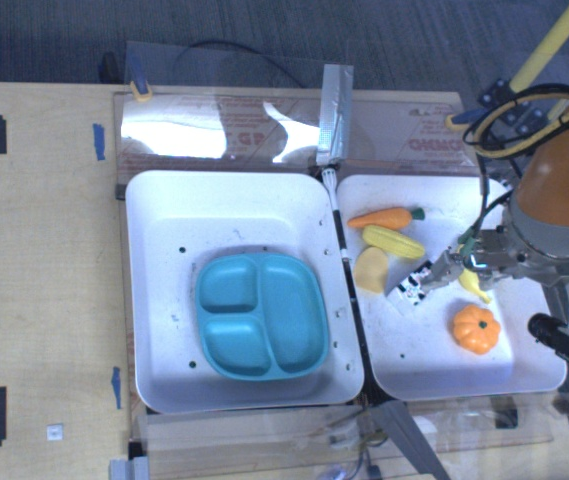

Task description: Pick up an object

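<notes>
**A:** Camera view first: what is the setting?

**B:** A pale wooden bench with blue tape marks and black angle marks at the left of the frame; dark carpet along the top. Two shallow white bins sit side by side. The left bin holds a smooth teal divided plate with rounded corners and three compartments.

**A:** And the right bin?

**B:** Toy food, glossy like plastic. A tapered orange carrot lies near the bin's upper left, long axis nearly level across the frame, green tip pointing right. Just below it is a yellow elongated piece, tilted down to the right, then a pale rounded piece. A ribbed orange pumpkin sits lower right.

**A:** The tool?

**B:** The gripper is low in the bin's middle, pointing left, just right of the pale piece. Whether its fingers are spread or pinching, I cannot tell. Another yellow bit lies beside the wrist.
</notes>
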`<state>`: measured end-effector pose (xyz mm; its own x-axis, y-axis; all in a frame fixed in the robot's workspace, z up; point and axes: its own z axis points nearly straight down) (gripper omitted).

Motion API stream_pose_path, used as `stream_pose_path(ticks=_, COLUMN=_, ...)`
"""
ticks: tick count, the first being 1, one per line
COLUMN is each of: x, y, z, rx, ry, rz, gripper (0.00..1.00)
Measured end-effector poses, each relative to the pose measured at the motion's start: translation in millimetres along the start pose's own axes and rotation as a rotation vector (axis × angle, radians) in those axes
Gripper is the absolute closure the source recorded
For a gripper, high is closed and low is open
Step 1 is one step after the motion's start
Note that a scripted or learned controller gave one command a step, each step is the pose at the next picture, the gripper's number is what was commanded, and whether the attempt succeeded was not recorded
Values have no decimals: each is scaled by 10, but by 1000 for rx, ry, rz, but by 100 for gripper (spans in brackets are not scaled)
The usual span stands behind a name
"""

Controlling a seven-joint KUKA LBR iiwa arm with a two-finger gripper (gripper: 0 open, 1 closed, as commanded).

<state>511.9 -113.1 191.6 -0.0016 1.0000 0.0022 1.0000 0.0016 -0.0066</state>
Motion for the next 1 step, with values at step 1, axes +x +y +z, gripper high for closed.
stream_pose_path(ticks=1, x=-744, y=166, z=883, rx=3, ry=0, rz=-16, gripper=0)
